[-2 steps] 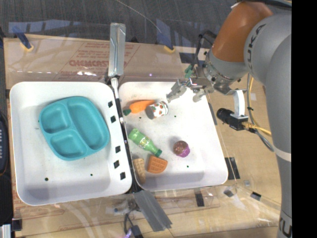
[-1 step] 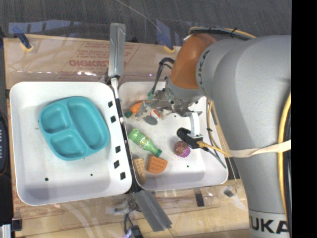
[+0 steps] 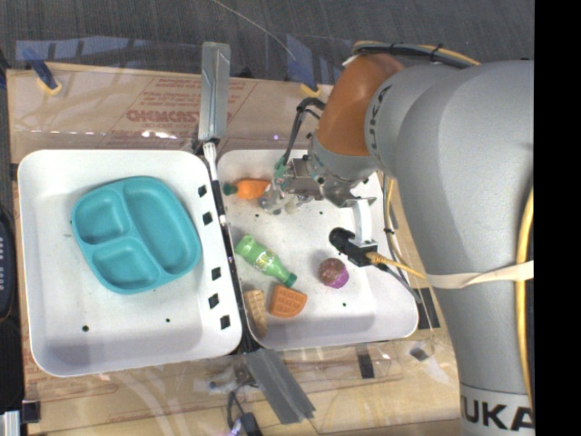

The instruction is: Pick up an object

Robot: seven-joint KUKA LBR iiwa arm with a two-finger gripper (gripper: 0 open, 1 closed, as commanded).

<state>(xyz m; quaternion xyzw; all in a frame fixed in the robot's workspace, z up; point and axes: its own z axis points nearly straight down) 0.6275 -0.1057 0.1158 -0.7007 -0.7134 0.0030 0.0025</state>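
Reaching into the right bin (image 3: 390, 321), the gripper (image 3: 289, 192) hangs at frame centre.
Its grip state can't be told; a carrot (image 3: 250, 188) lies just left, bottle (image 3: 264, 259) below.

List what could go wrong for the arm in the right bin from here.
1. The tool sits beside the small orange carrot-shaped toy near the right white bin's back left corner; a grasp there may hit the wall or nudge the toy away.
2. The green plastic bottle lies on its side and could roll if bumped.
3. Whether the tool holds anything is unclear.
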